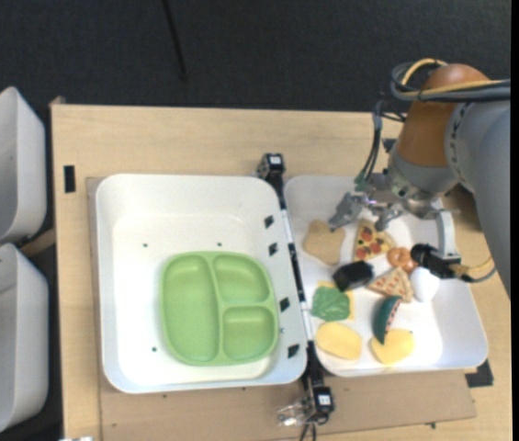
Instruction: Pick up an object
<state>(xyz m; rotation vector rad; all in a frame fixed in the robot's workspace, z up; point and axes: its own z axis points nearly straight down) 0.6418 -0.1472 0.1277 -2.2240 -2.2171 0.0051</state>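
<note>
Two white bins sit side by side on the wooden bench [75, 274]. The left bin [121, 228] carries one item: a green divided plate [218, 309] with three compartments, lying toward the bin's 5 o'clock corner.

The right bin [456, 329] is the busy one. One tan, bread-like piece [321, 243] lies at the pile's 10 o'clock. Two pizza slices show: one [367, 242] at 12 o'clock, one [390, 284] near the middle, at about 3 o'clock from a single black object [353, 275]. One small orange-red round piece [399, 257] sits between the slices. One green leafy piece [331, 303] lies at 8 o'clock, with one yellow rounded piece [339, 341] just below it at 7 o'clock. At 5 o'clock is one dark green wedge [386, 316] touching another yellow piece [394, 346]. One white rounded object [424, 286] rests at 3 o'clock.

The arm comes in from the right, orange band up top, and the gripper [366, 208] hangs over the bin's 12 o'clock end, just above the upper pizza slice. Its fingers [344, 213] stand spread apart, and nothing is seen between them; every object lies in the bin.
</note>
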